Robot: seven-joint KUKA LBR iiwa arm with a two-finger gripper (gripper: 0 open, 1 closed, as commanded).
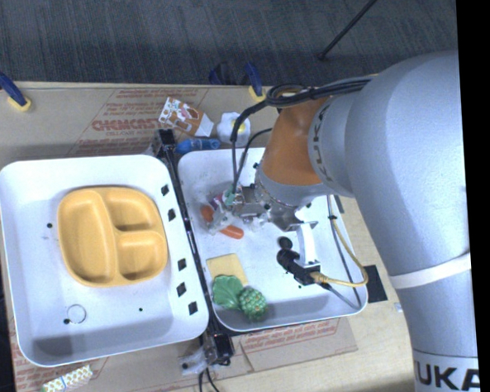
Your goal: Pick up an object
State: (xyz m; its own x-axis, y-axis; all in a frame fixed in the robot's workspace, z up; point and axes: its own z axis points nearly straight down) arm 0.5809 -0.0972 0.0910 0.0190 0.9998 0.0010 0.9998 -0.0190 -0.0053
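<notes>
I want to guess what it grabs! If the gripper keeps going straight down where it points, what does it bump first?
Probably the small orange piece lying in the right bin, just under the gripper. Depth is hard to judge, so it could land on the bin floor beside it.

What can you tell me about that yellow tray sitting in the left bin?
The yellow tray is a rounded, plastic-looking dish with a smooth, slightly glossy surface. Raised ridges split it into three compartments: one long one along its left side and two smaller ones on the right. It lies flat, right way up, on the floor of the left white bin, in the bin's upper middle part, away from the walls. Nothing lies in it and nothing else touches it.
</notes>
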